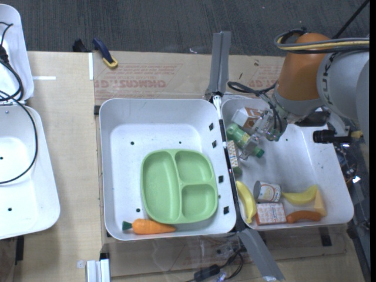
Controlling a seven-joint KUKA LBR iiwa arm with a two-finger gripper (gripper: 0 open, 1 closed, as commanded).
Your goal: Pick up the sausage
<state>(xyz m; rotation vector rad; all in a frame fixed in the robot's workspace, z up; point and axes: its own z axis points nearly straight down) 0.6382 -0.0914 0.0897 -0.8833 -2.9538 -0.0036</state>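
The sausage (304, 217) is a short orange-brown link lying at the front right of the right bin (305, 151). It rests against a yellow cheese wedge (320, 203) and next to a small red and white box (270, 214). My gripper (258, 144) hangs low over the back left part of that bin, well away from the sausage, just above a green bottle (238, 134) and a brown packet (252, 119). The wrist hides much of what lies under it.
The right bin also holds a banana (245, 200) along its left wall, a small can (267, 191) and a second banana (299, 195). In the left bin (117, 157) lie a green divided plate (179, 185) and a carrot (150, 227).
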